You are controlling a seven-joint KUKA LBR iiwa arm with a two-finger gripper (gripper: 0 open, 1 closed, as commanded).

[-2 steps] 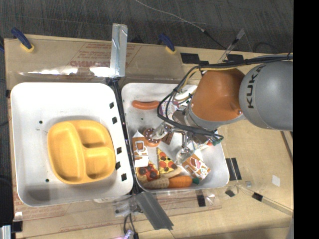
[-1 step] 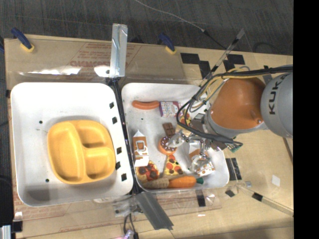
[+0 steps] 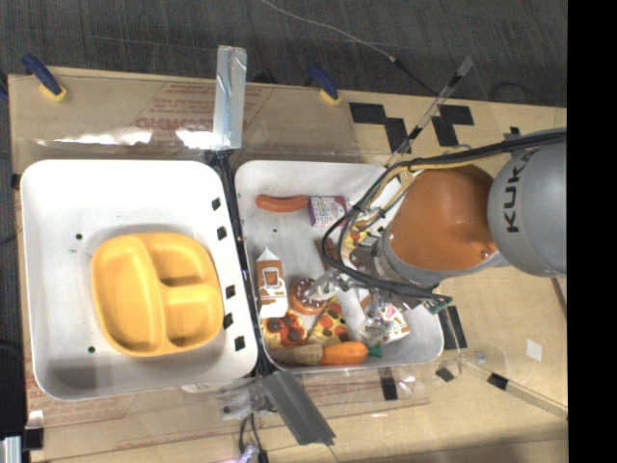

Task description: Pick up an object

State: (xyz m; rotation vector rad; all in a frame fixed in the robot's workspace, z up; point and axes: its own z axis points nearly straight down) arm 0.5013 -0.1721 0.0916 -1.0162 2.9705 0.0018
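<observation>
Camera view: a slanted look down on a cardboard-covered worktop (image 3: 116, 99) bearing two shallow white bins side by side.
Left bin (image 3: 48, 201): holds a yellow divided tray (image 3: 154, 292), lying flat near its middle.
Right bin (image 3: 289, 177): holds a clutter of toy food, the candidates for picking.
Far side of right bin: a sausage (image 3: 281, 202) beside a small purple packet (image 3: 328, 208).
Near side of right bin: a carton (image 3: 269, 284) against the left wall, a pizza slice (image 3: 313, 326), and a carrot (image 3: 344, 353) along the near wall.
Arm: grey with an orange band (image 3: 442, 218), reaching in from the right, low over the right bin.
Claw (image 3: 328, 285): down among the clutter, close to a round brown piece (image 3: 307, 295); whether it is released, clenched or grasping anything cannot be told, since metalwork and cables blur together.
Step in hand: judged to be the reach or the close on an item, with nothing visibly lifted.
Next move: calls for a firm closure on one piece, then a straight lift clear of its neighbours.
</observation>
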